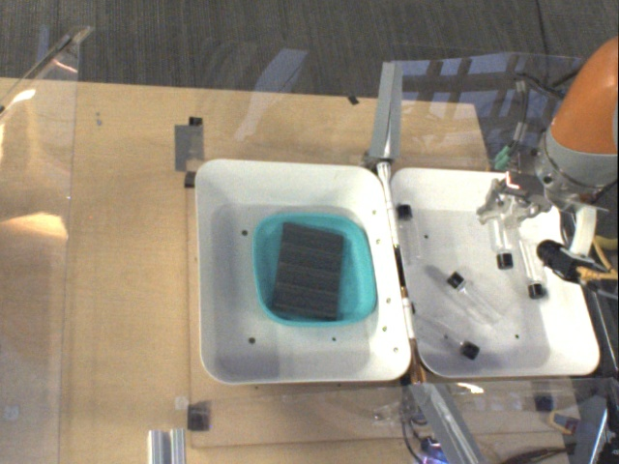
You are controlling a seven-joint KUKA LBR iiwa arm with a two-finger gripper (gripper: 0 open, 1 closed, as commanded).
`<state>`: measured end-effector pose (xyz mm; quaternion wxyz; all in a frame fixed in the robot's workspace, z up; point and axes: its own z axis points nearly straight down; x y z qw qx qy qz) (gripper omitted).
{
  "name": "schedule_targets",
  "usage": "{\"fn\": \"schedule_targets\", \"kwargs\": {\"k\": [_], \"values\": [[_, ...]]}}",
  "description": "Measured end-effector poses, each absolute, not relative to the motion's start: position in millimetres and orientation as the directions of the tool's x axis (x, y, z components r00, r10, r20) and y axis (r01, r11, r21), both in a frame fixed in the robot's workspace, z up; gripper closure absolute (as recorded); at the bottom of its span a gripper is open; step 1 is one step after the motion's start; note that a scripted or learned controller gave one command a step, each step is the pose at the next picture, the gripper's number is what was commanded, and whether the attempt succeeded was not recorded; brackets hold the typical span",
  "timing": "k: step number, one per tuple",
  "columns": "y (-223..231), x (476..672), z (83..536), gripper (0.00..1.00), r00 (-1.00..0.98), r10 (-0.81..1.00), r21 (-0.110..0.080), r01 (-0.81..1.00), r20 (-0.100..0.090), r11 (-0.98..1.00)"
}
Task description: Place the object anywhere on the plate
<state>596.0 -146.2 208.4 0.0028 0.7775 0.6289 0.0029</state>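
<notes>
The worktop (106,288) is a light wooden surface carrying two shallow white bins side by side. The left bin (218,356) contains a teal plate (360,288) with rounded corners, set roughly in the middle of the bin floor. A dark grey ribbed block (309,272) lies flat on the plate, within the plate rim, with its long axis running from the far side toward the near side at a slight tilt (the ribs run across its width).

The right bin (571,356) holds several small black pieces (455,280) scattered across its floor, including one near the left wall and one near the front edge. A clear, faintly visible item lies among them; its form cannot be resolved.

The arm enters from the right. Its orange band (592,95) sits at the upper right, above the grey wrist. The end effector (518,247) is positioned over the right bin, in its far right portion, with its two pale fingers (504,240) pointing down toward the bin floor. The fingers stand apart with a visible gap between them, and nothing is seen between them: the end effector is released.

Relative position: the ribbed block lies well apart from the end effector, to its left, in the other bin, with the divider between the bins separating the two.
</notes>
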Motion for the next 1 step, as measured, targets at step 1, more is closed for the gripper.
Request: {"fn": "schedule_targets", "kwargs": {"k": [1], "values": [[-60.4, 557.8, 184.2, 1.00, 0.078, 0.997, 0.003, 0.997, 0.001, -0.078]]}}
